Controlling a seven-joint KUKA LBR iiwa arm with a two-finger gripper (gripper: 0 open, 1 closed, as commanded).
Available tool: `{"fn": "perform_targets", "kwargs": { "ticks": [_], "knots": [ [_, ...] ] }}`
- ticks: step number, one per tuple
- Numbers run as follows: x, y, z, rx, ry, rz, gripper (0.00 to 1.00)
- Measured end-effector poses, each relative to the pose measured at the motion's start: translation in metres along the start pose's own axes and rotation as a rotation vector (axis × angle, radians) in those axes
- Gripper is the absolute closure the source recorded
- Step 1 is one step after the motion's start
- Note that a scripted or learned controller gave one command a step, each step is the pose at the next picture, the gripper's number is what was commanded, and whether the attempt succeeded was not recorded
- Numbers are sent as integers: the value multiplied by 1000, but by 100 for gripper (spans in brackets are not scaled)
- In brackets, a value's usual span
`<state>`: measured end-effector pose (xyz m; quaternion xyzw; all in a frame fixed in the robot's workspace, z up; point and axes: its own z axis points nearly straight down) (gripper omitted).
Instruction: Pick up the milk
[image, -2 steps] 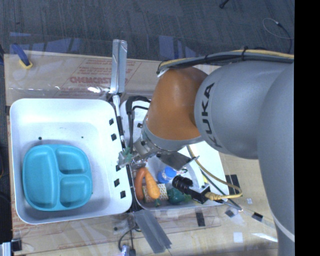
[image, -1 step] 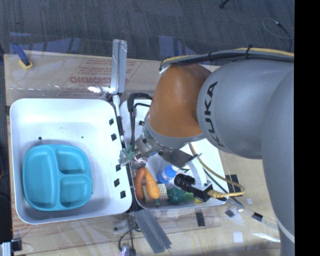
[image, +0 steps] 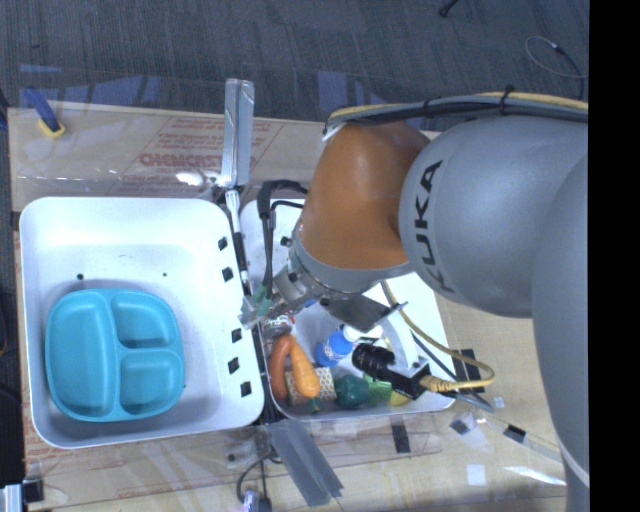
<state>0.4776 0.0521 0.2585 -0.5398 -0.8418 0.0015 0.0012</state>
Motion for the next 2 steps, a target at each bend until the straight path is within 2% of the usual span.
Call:
{"fn": "perform_targets", "kwargs": {
  "ticks": [1, 2],
  "knots": [
    [19, 7, 30, 2, 2, 120, 100],
    [-35, -12, -2, -3, 0, 55, 100]
  ]
}}
